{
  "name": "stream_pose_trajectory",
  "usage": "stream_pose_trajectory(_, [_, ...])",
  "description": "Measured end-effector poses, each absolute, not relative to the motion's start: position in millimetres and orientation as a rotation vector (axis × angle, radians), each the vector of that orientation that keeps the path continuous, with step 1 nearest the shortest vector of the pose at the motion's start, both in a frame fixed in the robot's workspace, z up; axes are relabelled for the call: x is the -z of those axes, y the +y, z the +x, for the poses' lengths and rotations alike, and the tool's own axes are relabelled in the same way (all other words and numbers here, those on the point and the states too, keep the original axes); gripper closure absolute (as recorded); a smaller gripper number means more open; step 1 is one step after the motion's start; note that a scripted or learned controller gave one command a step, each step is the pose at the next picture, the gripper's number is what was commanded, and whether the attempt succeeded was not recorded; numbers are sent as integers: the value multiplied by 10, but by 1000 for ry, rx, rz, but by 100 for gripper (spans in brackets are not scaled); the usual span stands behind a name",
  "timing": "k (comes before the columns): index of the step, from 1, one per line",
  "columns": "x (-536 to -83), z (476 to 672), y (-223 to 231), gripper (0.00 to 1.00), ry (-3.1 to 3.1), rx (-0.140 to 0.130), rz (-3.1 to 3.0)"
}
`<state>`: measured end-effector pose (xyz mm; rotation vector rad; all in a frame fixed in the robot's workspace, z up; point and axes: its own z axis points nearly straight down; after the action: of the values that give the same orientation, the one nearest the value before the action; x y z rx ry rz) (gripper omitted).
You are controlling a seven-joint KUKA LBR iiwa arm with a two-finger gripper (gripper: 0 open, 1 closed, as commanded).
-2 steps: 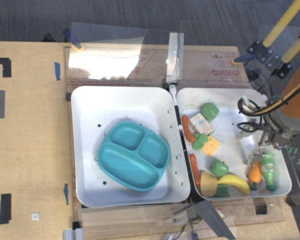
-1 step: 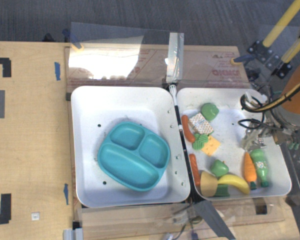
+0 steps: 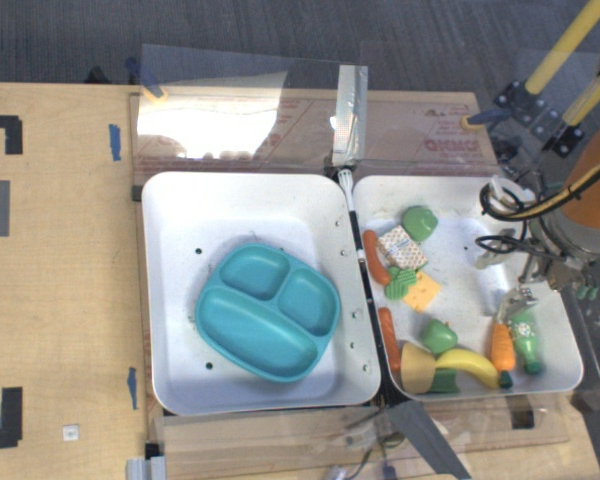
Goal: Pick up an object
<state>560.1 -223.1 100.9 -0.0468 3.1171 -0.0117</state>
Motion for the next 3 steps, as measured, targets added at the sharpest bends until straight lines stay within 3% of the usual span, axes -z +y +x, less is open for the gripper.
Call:
stream_pose_trajectory(1, [-884, 5299, -2220, 0, 3128, 3, 70])
stream_pose_trajectory(2, [-1018, 5347, -2221, 100, 3114, 10, 67])
stream_pose_trajectory(3, [-2177, 5476, -2233, 100, 3113, 6, -318])
